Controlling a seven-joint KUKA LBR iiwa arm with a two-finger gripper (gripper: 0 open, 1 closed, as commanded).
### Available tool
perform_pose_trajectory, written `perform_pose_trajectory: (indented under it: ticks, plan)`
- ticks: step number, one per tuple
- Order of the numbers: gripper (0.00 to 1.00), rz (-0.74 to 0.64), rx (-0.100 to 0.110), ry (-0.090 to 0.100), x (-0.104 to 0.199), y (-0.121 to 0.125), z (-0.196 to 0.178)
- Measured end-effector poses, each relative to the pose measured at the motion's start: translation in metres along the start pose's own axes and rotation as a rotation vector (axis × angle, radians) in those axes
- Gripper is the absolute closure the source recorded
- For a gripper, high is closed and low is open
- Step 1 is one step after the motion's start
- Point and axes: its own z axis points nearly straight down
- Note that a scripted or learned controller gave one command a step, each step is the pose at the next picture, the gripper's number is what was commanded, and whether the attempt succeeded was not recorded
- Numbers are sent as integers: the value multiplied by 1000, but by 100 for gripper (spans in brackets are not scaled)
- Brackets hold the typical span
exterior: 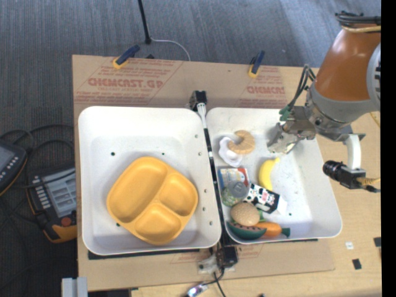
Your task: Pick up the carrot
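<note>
Camera view puts your end effector over the right bin, fingers apart and holding nothing. You are at the approach step: the carrot lies toward six o'clock against the near wall, so travel there and descend.

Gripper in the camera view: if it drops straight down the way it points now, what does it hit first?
Probably bare floor of the right bin, just above the banana. The gripper hangs over that spot; depth is uncertain. The carrot lies well away, near the front wall.
</note>
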Motion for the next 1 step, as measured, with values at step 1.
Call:
perform_pose_trajectory:
  ticks: [1]
  plan:
    - [100,188,-1,-1,-104,-48,-27]
